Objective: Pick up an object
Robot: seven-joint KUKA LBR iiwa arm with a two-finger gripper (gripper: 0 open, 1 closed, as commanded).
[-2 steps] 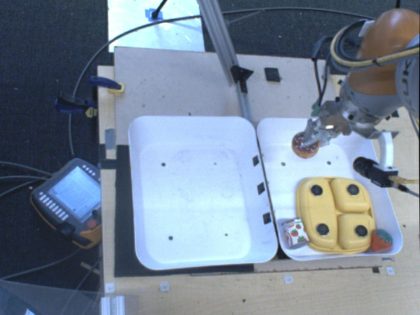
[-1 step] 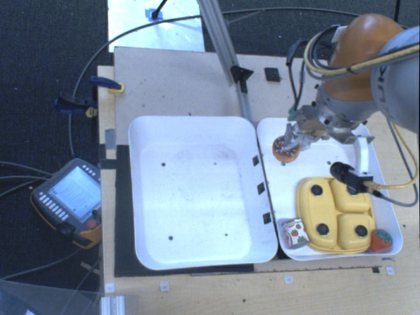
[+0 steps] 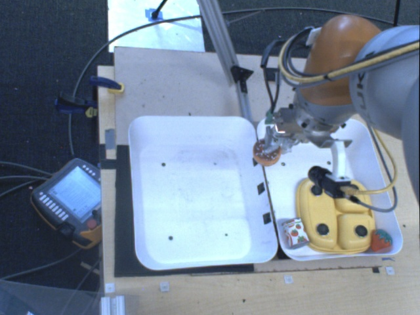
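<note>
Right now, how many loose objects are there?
4: yellow toy in the right bin, small box left of it, red piece right of it, brown disc by the gripper. Arm may hide others.

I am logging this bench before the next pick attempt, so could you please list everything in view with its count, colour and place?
left bin: one, white, on the bench.
right bin: one, white, beside the left bin.
brown disc: one, brown, at the right bin's left rim, just below the gripper; I cannot tell whether it is held.
yellow toy: one, yellow with black dots, near side of the right bin.
carton: one, white and red, right bin's near-left corner, beside the yellow toy.
red piece: one, red-orange, right bin's near-right corner.
pendant: one, grey and orange, left of the bench.
clamps: two, blue, bench's far-left edge.
pole: one, grey, slanting behind the bins.
arm: one, grey with an orange band, from the right.
gripper: one, over the right bin's left rim.
</note>
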